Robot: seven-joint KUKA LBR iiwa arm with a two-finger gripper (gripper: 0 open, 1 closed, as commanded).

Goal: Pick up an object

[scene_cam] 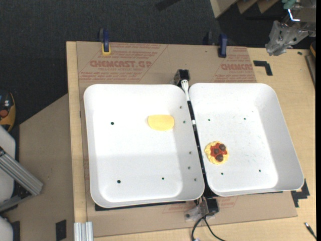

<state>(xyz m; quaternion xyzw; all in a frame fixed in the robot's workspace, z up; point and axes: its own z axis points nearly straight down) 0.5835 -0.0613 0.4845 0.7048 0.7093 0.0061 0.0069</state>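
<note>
- The brown paper-faced board (pixel 150 59) under the two bins carries faint red block lettering printed along its far edge; behind the left bin it reads "CHEMCAST G P".
- A line of smaller red print sits just under that word, too small to read.
- Behind the right bin, the same red lettering repeats on the board as "CHEMCAS", with the final letters running under black tape marks and not legible.

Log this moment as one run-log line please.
stage: pre-approach | gripper: top right, beyond the bins | left bin: yellow piece | right bin: small pizza-like toy | held: nothing seen
</note>
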